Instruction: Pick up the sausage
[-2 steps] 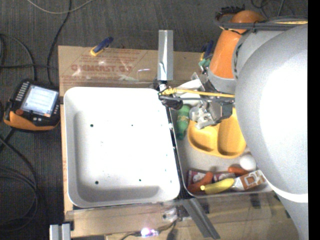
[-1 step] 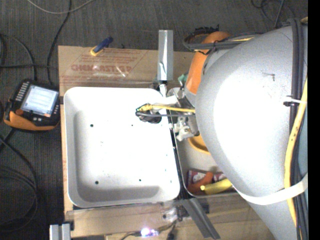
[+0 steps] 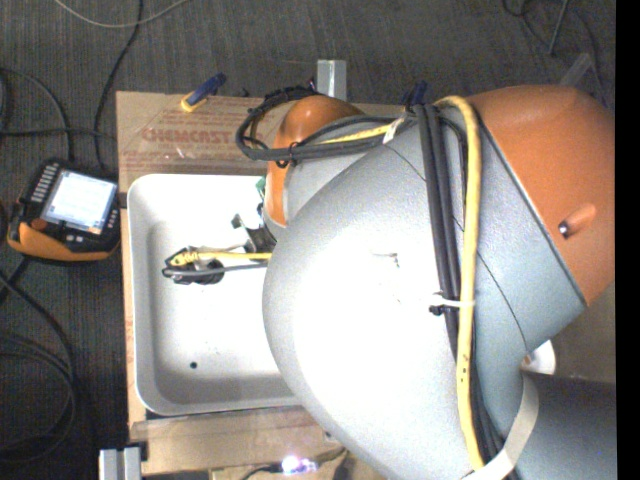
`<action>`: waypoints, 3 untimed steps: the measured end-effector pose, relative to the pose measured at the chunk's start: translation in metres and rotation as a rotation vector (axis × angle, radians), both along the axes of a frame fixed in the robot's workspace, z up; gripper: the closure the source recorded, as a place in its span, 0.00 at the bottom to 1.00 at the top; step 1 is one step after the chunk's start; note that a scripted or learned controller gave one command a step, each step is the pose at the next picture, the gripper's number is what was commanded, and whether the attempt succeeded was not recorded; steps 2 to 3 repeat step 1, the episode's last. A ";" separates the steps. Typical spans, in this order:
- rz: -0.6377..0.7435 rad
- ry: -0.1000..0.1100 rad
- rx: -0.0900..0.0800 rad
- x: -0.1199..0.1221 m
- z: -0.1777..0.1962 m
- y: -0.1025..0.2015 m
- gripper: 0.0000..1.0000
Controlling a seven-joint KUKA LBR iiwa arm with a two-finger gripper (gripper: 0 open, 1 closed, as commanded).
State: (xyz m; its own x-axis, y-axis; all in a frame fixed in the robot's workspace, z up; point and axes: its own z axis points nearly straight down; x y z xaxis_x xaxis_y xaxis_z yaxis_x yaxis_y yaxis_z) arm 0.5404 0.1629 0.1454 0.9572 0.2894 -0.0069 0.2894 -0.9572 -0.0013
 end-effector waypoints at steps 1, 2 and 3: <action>-0.042 -0.001 -0.001 -0.009 -0.003 0.069 1.00; -0.042 -0.001 -0.001 -0.009 -0.003 0.069 1.00; -0.042 -0.001 -0.001 -0.009 -0.003 0.069 1.00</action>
